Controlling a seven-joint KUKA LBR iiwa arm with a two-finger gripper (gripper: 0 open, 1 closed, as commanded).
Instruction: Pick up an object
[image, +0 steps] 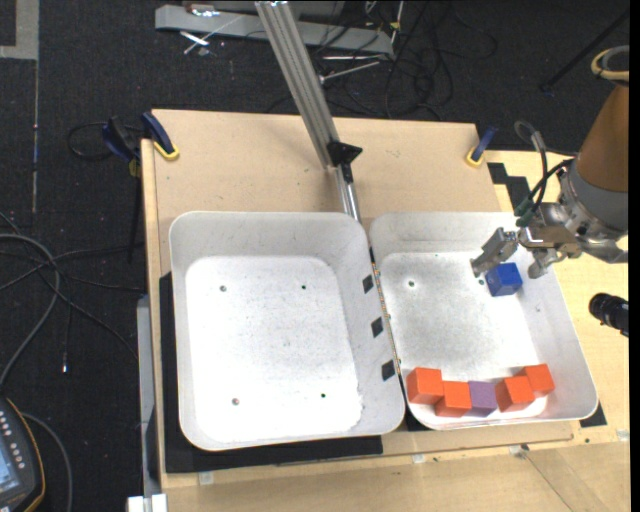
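The blue block (503, 279) sits in the upper right part of the right bin (440, 240), directly beneath the hand (520, 255) and between its two fingers, which are spread apart on either side of it, not closed on it. Whether the block rests on the bin floor or is lifted cannot be told. Along the bin's near edge lie four orange blocks (427, 384) and a purple block (483, 396) in a row. The left bin (200, 235) lies beside it on the bench (250, 160).

bench (260, 170) | on it: left bin (200, 235), right bin (440, 228), side by side
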